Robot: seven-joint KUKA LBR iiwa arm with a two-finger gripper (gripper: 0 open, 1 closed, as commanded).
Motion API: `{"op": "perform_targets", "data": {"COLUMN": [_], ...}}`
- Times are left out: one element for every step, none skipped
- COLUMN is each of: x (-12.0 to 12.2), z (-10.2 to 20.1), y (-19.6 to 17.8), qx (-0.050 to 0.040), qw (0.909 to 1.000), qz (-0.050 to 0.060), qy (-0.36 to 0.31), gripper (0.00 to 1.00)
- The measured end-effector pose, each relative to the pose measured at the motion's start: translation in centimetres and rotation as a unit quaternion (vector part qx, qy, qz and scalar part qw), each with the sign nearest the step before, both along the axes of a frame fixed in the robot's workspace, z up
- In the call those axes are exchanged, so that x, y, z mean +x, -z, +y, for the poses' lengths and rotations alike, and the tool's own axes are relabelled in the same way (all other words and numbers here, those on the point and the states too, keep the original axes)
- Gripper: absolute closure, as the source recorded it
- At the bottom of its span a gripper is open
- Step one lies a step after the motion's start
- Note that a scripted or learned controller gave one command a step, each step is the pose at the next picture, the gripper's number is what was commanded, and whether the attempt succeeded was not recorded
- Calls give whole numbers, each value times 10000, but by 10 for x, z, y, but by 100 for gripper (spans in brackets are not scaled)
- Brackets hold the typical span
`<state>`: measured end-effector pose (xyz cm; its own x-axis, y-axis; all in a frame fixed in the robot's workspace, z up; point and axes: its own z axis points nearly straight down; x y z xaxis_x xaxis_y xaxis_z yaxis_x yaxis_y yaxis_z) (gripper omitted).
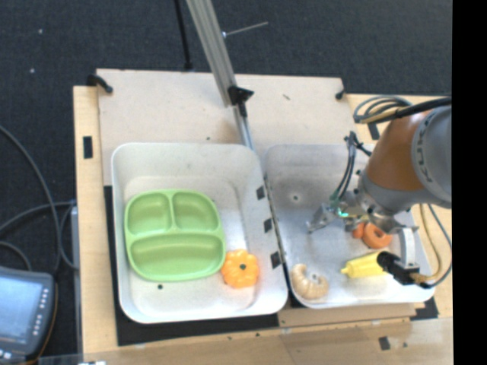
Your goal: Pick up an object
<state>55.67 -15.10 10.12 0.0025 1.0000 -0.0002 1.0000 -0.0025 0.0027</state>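
We're at approach: hand low in the right white bin, w/ nothing visibly held; can't tell how far open. The small orange round toy lies just beside it, the yellow plastic block near. Next, probably: centre over one, descend, close.

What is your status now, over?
Gripper over bare floor of right bin. Orange toy close beside it, partly under the arm. Yellow toy, beige shell near front rim.
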Motion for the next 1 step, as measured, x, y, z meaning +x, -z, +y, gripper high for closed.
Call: {"op": "perform_targets", "data": {"x": [0], "z": [0], "y": [0], "qx": [-2], "qw": [10000], "qz": [-2], "qy": [13], "gripper": [0]}}
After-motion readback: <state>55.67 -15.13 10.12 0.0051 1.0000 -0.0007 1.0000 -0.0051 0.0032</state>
